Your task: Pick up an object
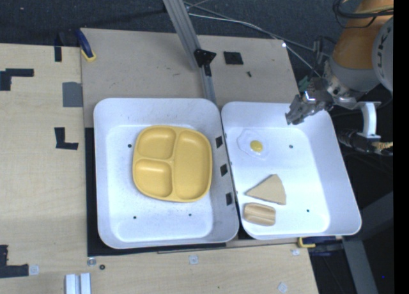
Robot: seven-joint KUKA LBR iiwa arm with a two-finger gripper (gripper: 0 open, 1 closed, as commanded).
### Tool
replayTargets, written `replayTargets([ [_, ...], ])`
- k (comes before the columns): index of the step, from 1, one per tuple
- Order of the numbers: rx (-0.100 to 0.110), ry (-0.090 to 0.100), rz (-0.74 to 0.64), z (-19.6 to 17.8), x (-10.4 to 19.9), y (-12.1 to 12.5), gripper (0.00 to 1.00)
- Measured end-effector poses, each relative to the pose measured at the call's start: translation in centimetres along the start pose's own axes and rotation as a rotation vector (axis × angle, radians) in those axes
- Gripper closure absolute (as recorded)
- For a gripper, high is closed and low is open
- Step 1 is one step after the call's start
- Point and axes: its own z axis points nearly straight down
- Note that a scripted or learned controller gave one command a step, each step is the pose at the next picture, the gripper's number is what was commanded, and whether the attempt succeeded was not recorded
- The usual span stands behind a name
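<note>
My fingers (298, 116) hang over the far right corner of the right bin (332, 158), dark and small against its white rim. From this slant I cannot tell how far apart they stand, and I see nothing caught between them. Behind them my wrist runs up and to the right into the grey arm (358, 75) with its orange band (367, 27).

Below and to the left of my fingers, on the floor of the same bin, lies a toy fried egg (254, 146), white with a yellow yolk, near the bin's left wall. Nearer the camera sits a tan wedge-shaped piece (268, 189), and just beside it, closer still to the front edge, a small tan bread-like roll (259, 214). All three are well apart from my fingers.

The left bin (108, 158) touches the right one along their shared side. In its middle rests a yellow divided plate (172, 162) with three compartments.

Both bins stand on the pale wooden bench (38, 158), which carries black tape marks. A grey pole (182, 21) slants in from the top, and thin cables trail across the dark floor behind.
</note>
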Motion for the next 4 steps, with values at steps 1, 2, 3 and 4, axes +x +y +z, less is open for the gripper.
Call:
replayTargets([
  [1, 0.004, 0.002, -0.004, 0.0, 6.2, -1.7, 1.0],
  [2, 0.004, 0.002, -0.006, -1.0, 11.9, -2.9, 1.0],
  [3, 0.006, 0.001, -0.005, 0.1, 17.7, -4.2, 1.0],
  [4, 0.006, 0.001, -0.004, 0.3, 22.2, -5.7, 1.0],
])
